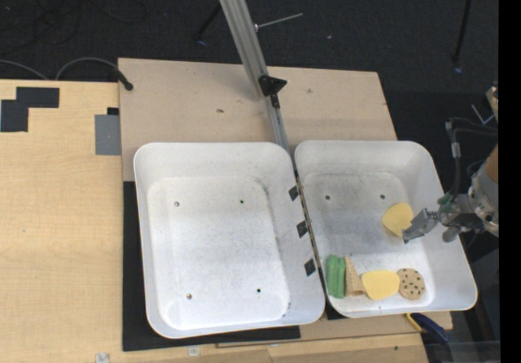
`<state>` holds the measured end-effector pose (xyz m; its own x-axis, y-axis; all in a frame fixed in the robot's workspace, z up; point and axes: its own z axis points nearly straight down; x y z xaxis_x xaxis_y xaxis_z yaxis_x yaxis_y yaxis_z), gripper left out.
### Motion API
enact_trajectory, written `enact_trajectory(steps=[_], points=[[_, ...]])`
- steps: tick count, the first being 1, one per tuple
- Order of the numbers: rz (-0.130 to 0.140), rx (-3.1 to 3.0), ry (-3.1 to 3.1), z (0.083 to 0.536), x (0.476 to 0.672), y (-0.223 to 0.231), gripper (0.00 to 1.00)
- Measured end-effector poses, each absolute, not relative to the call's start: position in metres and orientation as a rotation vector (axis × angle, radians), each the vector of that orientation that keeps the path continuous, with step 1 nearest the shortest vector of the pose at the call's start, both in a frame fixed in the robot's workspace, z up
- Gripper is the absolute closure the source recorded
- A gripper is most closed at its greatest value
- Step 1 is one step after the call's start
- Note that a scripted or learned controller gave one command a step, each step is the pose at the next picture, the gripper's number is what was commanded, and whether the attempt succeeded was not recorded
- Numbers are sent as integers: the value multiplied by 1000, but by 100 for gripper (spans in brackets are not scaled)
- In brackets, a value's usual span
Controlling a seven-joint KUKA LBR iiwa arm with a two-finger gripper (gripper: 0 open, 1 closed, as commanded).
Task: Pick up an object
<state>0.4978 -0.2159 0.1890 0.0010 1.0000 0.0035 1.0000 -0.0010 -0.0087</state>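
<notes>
The right bin [358, 146] holds several toy food pieces. A round yellow piece [397, 219] lies near its right wall. Along the front wall lie a green piece [335, 276], a tan slice [352, 276], a flat yellow piece [379, 285] and a chocolate-chip cookie [411, 283]. My gripper [435, 229] reaches in low over the bin's right rim and is open. Its left finger [418, 226] sits just right of the round yellow piece, close to or touching it. Nothing is between the fingers.
The left bin [212, 151] sits beside the right one, with black clips [302, 228] along the shared wall. A slanted aluminium post [244, 36] rises behind the bins. A wooden bench top [57, 207] lies to the left.
</notes>
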Motion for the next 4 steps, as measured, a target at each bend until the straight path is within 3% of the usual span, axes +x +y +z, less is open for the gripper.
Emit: enact_trajectory(steps=[2,3,4], points=[[1,-2221,-2219,92,491,-211,0],[2,-2227,-2211,102,490,-212,100],[-1,-2227,-2217,145,487,-212,100]])
